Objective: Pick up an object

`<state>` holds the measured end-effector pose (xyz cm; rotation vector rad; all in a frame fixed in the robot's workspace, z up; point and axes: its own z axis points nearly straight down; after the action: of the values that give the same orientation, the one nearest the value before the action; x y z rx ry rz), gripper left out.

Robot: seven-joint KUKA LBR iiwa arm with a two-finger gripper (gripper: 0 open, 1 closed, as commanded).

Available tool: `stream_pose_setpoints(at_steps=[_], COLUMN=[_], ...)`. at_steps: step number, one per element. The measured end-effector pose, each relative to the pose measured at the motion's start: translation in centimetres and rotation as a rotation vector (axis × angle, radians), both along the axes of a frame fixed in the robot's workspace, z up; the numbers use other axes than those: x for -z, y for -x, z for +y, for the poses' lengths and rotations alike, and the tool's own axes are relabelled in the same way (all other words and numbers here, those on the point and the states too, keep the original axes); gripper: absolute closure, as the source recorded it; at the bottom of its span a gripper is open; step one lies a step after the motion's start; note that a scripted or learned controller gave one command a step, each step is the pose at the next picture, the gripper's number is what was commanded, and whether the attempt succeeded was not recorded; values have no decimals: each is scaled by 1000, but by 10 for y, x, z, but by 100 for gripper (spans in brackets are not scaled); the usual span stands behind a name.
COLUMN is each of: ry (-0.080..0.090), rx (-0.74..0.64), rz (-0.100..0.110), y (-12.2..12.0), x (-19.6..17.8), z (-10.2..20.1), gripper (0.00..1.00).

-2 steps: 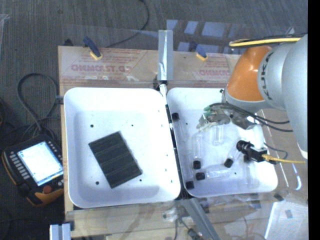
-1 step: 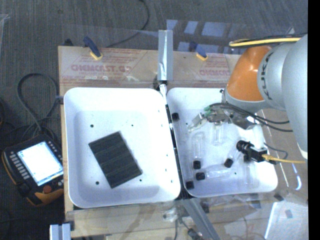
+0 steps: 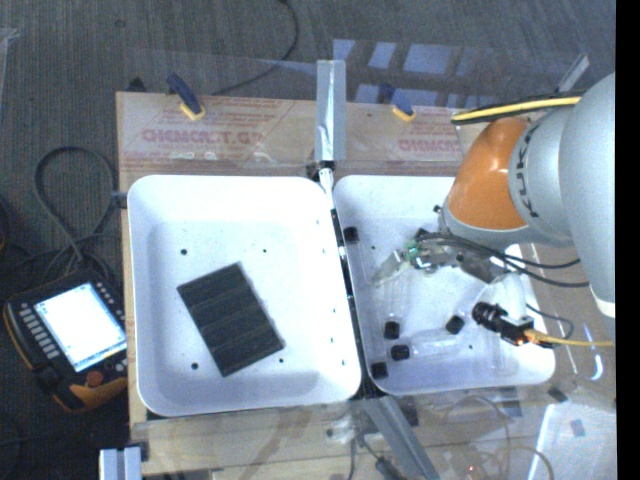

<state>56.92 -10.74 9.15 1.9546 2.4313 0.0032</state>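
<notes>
From where I stand, two white bins sit side by side on the bench, which is a sheet of pale board with faded red lettering along its far edge. The left bin holds one thing: a dark ribbed pad, flat on the floor of the bin and turned at an angle, nearer the front than the back.

The arm comes in from the right, a big grey body with its orange band hanging over the back of the right bin. Below the band the wrist drops into that bin, and the claw sits low among a clutter of metal and wires near the middle of it. I cannot tell whether it is apart or together; the parts are too small and tangled to make out.

In the right bin there is something clear and glassy just left of the claw, hard to make out against the white. A second clear piece with a dark end lies near the front edge. Small black bits are scattered across the floor of that bin.

Off the bench on the left, a handheld controller with a lit screen rests on the grey carpet, its black cable looping behind it.
</notes>
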Motion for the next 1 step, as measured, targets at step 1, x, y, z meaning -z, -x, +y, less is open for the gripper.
stream_pose_setpoints(at_steps=[1], ry=[-4], rx=[-2], rz=[-1], y=[-1], x=[-10], z=[2], gripper=[100])
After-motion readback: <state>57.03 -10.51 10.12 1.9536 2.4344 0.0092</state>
